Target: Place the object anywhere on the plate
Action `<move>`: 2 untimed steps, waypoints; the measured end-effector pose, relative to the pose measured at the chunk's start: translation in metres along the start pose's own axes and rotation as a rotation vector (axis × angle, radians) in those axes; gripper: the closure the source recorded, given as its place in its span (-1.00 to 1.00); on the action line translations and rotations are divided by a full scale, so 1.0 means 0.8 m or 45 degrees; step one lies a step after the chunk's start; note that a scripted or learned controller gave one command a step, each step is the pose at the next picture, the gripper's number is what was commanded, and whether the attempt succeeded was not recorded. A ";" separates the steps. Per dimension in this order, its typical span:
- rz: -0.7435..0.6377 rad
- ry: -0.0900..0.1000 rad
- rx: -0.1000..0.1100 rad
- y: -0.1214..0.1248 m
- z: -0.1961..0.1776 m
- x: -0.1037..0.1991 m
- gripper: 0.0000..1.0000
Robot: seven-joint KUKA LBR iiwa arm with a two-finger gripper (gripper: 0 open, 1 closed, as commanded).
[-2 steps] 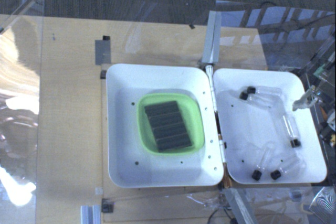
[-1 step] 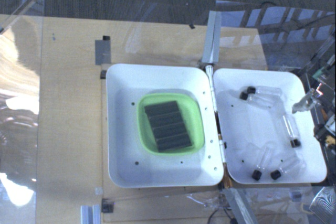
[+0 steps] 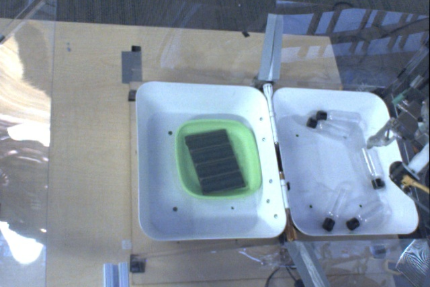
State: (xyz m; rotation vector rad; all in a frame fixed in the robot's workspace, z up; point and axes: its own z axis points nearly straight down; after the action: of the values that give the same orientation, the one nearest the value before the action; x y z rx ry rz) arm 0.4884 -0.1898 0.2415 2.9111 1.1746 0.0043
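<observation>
As seen from the fixed camera above, the wooden bench (image 3: 80, 165) carries two shallow white bins set side by side, their inner rims touching along the middle.

Left bin (image 3: 151, 212): holds a green plate (image 3: 250, 158), square with rounded corners, sitting roughly at the centre of the bin floor and clear of all four walls.

Dark ribbed block (image 3: 214, 161): lies flat on the plate, inside its rim, turned slightly so its long side runs from the plate's far-left corner toward its near-right corner. Green shows all round it.

Right bin (image 3: 322, 158): my arm (image 3: 413, 144) comes in over its right edge, only partly in frame. My pincer (image 3: 380, 138) hangs over the right side of this bin, near the right wall. I cannot tell whether it is wide or narrow, and I see nothing held in it.

Four clear tubes with black caps lie loose on the right bin's floor:
- one tube (image 3: 329, 119) near the far wall
- one tube (image 3: 371, 168) by the right wall, just beside the pincer
- two tubes (image 3: 336, 208) (image 3: 363, 217) close together at the near edge
</observation>
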 end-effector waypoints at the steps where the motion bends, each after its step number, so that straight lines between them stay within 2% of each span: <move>1: 0.033 0.002 -0.006 0.008 -0.075 -0.006 -1.00; 2: 0.066 -0.001 0.000 0.005 -0.029 -0.004 -1.00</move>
State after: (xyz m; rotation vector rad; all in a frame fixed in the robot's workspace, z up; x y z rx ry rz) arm 0.4885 -0.1950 0.2650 2.9409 1.0983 0.0037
